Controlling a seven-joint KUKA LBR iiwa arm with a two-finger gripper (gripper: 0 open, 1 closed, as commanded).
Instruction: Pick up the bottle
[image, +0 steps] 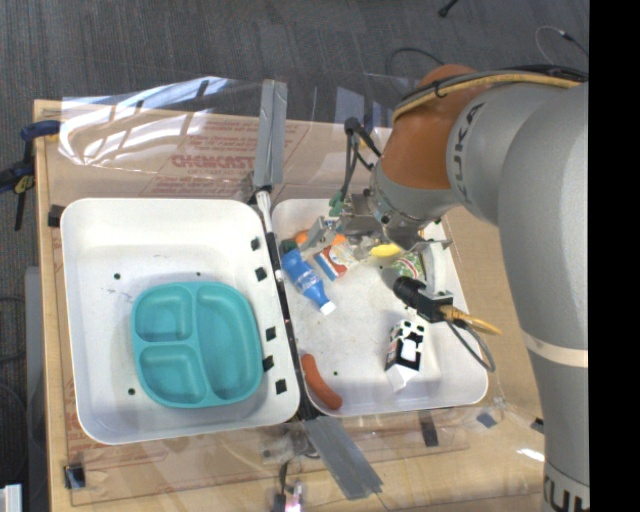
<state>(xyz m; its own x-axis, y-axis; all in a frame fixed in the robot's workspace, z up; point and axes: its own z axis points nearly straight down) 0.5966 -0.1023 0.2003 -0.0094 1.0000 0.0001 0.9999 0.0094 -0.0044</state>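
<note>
Reaching down into the upper part of the right bin (455, 385), the gripper (345, 225) sits just above the blue bottle (303, 277), which lies tilted near that bin's left wall. How the tool stands I cannot tell: the arm's orange band (425, 135) covers most of it. Small clutter beneath the wrist is hard to make out. Left bin (90, 300) holds a teal plate (197, 343).

My own arm (470, 150) covers the right bin's (455, 385) far end; the blue bottle (303, 279), sausage (320, 382) and black-and-white box (407, 347) ring its bare middle floor.
</note>
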